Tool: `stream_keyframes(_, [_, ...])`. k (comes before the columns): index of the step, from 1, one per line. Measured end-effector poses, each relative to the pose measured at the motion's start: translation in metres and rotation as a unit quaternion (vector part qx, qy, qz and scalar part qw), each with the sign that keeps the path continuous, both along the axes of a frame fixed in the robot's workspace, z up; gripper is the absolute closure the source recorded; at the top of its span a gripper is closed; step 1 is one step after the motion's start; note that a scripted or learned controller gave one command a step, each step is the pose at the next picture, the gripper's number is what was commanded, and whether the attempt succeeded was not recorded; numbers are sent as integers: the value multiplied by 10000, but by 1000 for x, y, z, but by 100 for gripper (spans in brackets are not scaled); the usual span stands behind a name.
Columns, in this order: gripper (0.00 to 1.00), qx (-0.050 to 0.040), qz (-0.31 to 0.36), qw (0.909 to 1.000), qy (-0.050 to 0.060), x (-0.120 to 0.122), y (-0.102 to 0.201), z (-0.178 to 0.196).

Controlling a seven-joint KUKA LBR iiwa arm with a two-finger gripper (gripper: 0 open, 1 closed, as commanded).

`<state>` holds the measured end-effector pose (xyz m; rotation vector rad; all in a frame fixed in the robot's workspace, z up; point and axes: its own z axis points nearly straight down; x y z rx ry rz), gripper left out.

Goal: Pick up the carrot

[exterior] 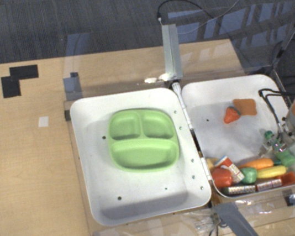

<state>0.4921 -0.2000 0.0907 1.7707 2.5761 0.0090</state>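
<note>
White bins (97, 168), pincer (275, 144) beside carrot (259, 164)

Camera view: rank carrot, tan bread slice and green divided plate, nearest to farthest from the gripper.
From the gripper, right bin's right side:
1. Carrot, just left and below, in the toy pile.
2. Tan bread slice, up toward the bin's far side.
3. Green divided plate, in the left bin.

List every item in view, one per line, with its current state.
Green three-compartment plate: lying flat in the left white bin.
Small orange carrot: lying loose in the right white bin, apart from the end effector.
Tan flat piece: lying beside the carrot.
Pile of toy foods: crowded along the right bin's near wall.
End effector: low over the pile's right end, nothing seen in its grasp.
</note>
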Motion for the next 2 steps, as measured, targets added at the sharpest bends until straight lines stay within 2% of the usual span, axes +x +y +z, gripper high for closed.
stream_keyframes(1, [100,-22,1139,9935,-10,1,-5,0])
stream_keyframes(2, [100,-19,926,9957,1,63,-5,-1])
